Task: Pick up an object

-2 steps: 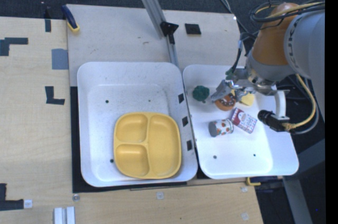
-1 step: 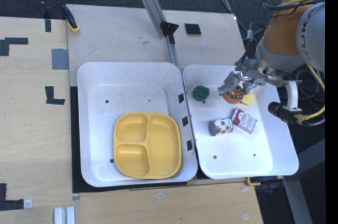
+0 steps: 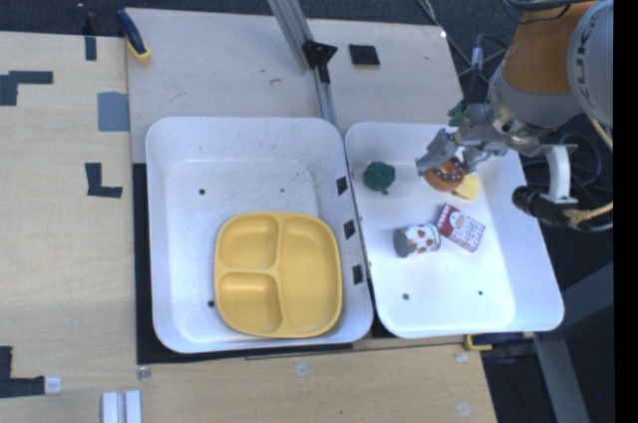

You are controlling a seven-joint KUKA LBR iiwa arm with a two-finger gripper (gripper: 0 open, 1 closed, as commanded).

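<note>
Pincer [image 3: 445,162] low in the right bin [image 3: 518,306], finger state impossible to tell, orange-and-yellow object [image 3: 455,180] partly hidden directly beneath it, green object [image 3: 379,176] to its left, pale bench [image 3: 60,241]

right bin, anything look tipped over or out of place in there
Somewhat. In the right bin the small can lies on its side, and the red-and-white carton beside it lies flat and askew. The green item sits apart. The gripper is low over an orange and yellow item; whether it holds it is unclear.
</note>
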